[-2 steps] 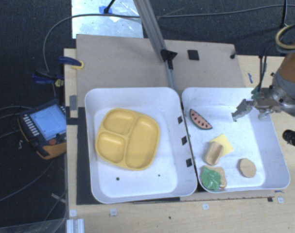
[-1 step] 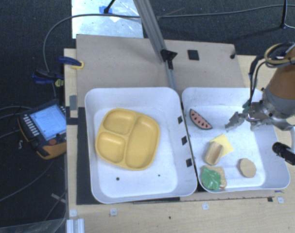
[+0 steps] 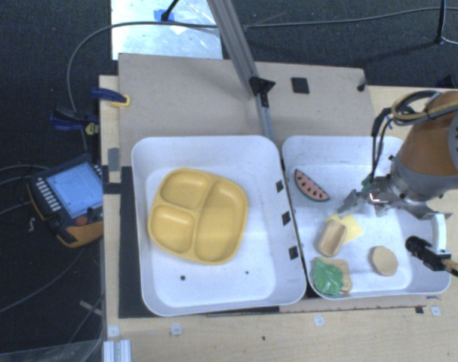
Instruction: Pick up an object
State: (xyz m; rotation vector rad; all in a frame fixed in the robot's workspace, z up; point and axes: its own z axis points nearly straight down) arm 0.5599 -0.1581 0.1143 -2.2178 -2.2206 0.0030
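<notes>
The counter (image 3: 236, 100) is lying under two shallow white bins set side by side, their inner rims touching along the middle. The left bin (image 3: 149, 277) is carrying a yellow divided plate (image 3: 199, 215) near its centre, leaving a wide band of bare white floor along the near and right walls. The right bin (image 3: 425, 283) is holding all the small items, crowded toward its near half, while its far half is staying mostly open.

The arm (image 3: 436, 145), grey with an orange band, is reaching in over the right bin's right rim. The hand (image 3: 370, 197) is hanging over the middle of that bin, just right of the watermelon slice and above the yellow piece; I cannot tell whether it is released or clenched, and nothing is visibly sitting in it.

The watermelon slice (image 3: 310, 185) is lying close to the bin's left wall, red with a dark rind. A tan bread-like piece (image 3: 331, 238) is resting against a small yellow piece (image 3: 349, 225). A green leafy item (image 3: 329, 276) is sitting by the near-left corner. A round tan cookie-like piece (image 3: 383, 261) is lying apart to the right, with free floor around it.
</notes>
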